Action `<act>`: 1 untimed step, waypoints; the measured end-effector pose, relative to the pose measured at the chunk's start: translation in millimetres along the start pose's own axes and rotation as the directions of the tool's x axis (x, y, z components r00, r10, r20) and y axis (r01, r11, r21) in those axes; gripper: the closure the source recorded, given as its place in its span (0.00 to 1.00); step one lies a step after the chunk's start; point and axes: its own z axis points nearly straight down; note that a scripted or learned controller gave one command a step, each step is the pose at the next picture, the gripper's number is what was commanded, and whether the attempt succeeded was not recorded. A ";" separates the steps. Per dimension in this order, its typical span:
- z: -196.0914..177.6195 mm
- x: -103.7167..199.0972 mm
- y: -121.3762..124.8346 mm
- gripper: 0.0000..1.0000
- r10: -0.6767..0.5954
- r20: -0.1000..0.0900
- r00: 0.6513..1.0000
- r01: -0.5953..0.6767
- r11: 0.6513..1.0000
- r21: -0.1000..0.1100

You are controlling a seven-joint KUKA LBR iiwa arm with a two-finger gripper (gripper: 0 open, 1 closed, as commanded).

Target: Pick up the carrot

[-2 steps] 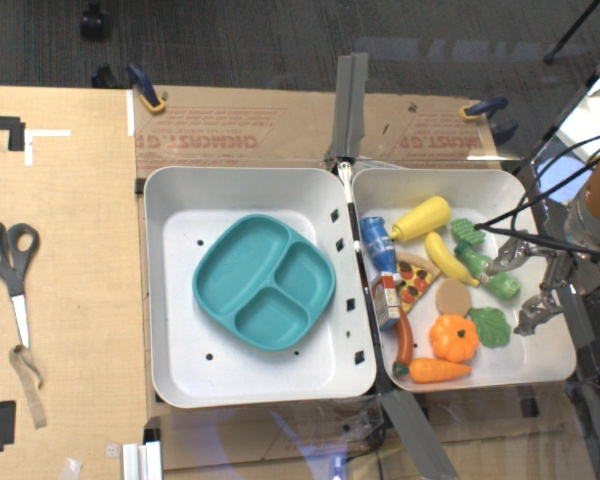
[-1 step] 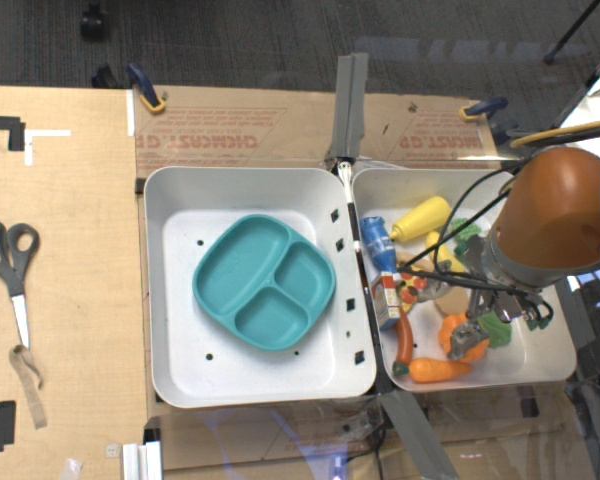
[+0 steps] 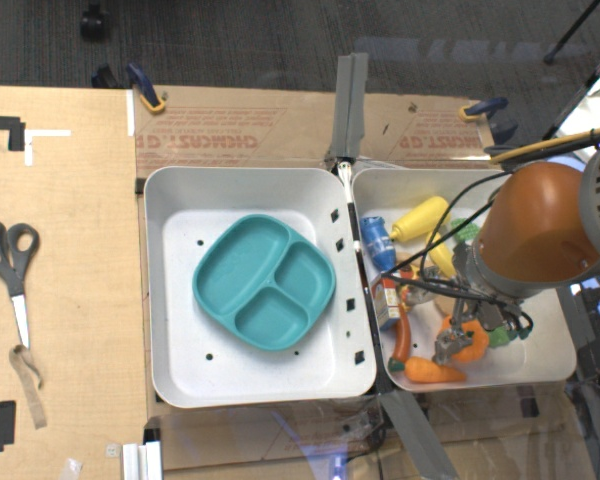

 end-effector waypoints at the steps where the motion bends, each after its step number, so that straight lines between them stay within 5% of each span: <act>1: -1.4 3.2 -0.1 0.00 -0.006 0.007 1.000 0.006 1.000 0.001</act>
